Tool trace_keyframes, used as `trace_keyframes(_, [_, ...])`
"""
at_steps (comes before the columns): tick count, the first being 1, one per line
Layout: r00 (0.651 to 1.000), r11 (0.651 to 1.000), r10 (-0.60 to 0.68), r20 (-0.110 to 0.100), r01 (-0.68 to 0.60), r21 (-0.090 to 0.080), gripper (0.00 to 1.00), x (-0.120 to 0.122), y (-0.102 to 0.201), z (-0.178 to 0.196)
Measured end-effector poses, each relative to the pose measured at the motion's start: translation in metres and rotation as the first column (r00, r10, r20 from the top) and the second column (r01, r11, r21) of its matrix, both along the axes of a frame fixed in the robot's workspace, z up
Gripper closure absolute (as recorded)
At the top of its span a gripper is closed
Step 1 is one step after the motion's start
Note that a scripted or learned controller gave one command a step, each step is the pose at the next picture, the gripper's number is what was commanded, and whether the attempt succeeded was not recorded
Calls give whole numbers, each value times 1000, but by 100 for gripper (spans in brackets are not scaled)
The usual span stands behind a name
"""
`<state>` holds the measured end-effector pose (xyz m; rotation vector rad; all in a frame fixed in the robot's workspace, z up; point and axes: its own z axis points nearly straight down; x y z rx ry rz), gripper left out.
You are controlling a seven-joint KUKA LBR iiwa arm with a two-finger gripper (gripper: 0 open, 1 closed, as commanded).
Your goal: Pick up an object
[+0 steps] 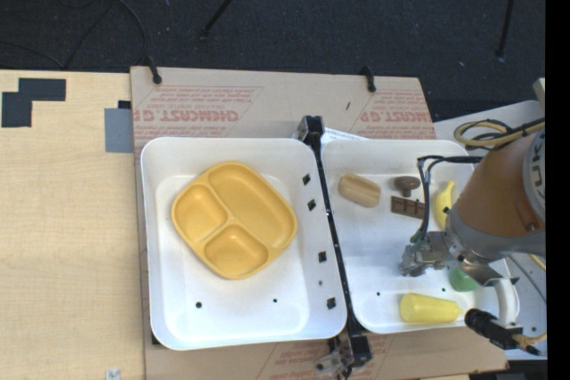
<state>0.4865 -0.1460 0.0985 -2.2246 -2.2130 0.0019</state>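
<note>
A yellow divided plate sits mid left bin. In the right bin, a tan block lies at eleven o'clock and a yellow cone at five. The gripper hangs above that bin's floor at three o'clock, clamped on nothing I can make out.

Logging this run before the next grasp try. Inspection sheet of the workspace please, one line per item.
Surface: two white bins, left bin and right bin, on cardboard.
Job's things: in the right bin, tan block, brown pieces, yellow cone, green item partly hidden by the arm.
Clutter: yellow divided plate in the left bin.
Grippers: gripper low over the right bin; fingers unclear.
Cables: black cable near the arm; more on the dark floor.
Surroundings: wooden bench at left.
</note>
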Motion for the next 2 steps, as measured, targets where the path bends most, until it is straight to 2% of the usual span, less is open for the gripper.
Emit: trace_keyframes(2, [1000,1000,7,6,-7,-3,100,8,-2,109])
